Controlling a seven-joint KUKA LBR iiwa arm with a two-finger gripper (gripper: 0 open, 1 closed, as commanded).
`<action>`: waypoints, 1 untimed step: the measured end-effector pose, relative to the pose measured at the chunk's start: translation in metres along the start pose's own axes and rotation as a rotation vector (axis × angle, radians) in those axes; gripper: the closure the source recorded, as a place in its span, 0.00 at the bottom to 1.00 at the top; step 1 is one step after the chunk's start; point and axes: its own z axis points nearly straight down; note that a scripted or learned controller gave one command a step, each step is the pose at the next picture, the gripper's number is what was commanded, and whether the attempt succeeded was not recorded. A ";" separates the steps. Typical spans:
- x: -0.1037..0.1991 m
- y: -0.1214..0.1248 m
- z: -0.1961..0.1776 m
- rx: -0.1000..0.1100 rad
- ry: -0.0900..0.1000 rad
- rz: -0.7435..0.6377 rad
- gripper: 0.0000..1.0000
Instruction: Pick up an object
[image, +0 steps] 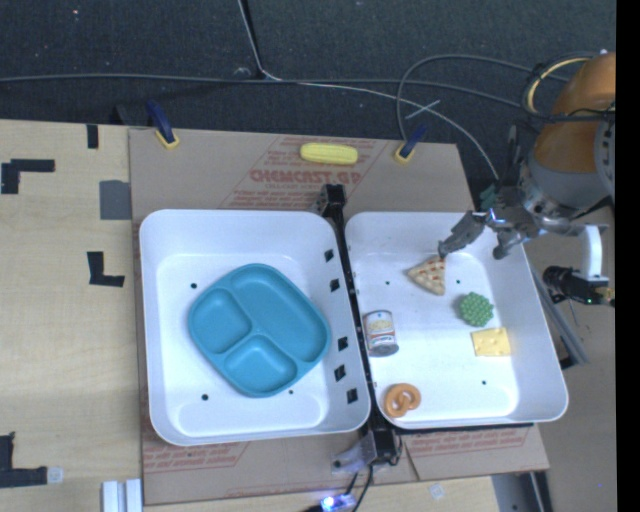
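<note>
Two white bins sit on the bench. Gripper (478, 238) hangs open at the right bin (540, 400)'s far edge, just beside the pizza slice (429, 274). Nothing is picked up yet.

Dark, perhaps carpeted floor (150, 50) behind a wooden bench (60, 330).

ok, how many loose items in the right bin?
5. Pizza slice at the back by the gripper, broccoli mid-right, cheese in front of it, can near the left wall, pretzel at the front.
</note>
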 end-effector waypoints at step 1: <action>0.000 0.003 -0.008 -0.014 -0.003 -0.003 0.00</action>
